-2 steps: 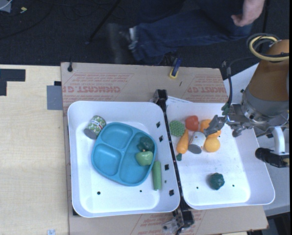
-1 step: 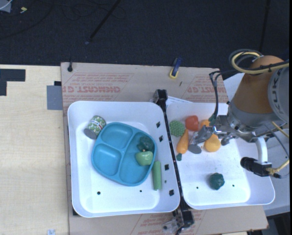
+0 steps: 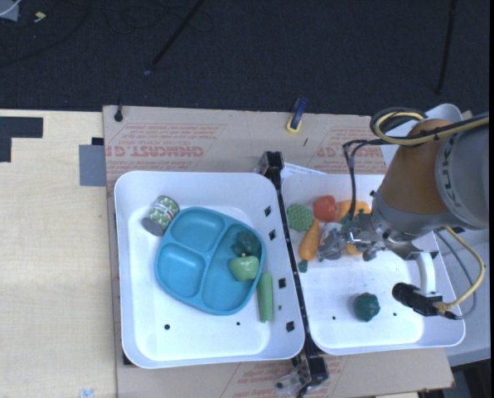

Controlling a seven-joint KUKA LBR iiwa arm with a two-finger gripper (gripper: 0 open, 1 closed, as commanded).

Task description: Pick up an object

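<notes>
The gripper (image 3: 336,243) reaches into the right bin (image 3: 396,330) from the right, low over a cluster of toy food at the bin's upper left. Beside it lie an orange carrot (image 3: 311,239), a green round piece (image 3: 299,216), a red tomato (image 3: 325,208) and an orange-yellow piece (image 3: 354,209). A dark green ball (image 3: 366,307) sits apart in the lower middle of that bin. The fingers are small and dark against the clutter.
The left bin (image 3: 139,322) holds a blue divided plate (image 3: 181,264) bearing a green apple (image 3: 244,266) and a dark green item (image 3: 247,243). A small can (image 3: 160,215) and a green stick (image 3: 266,297) lie beside the plate. A black divider (image 3: 284,247) separates the bins.
</notes>
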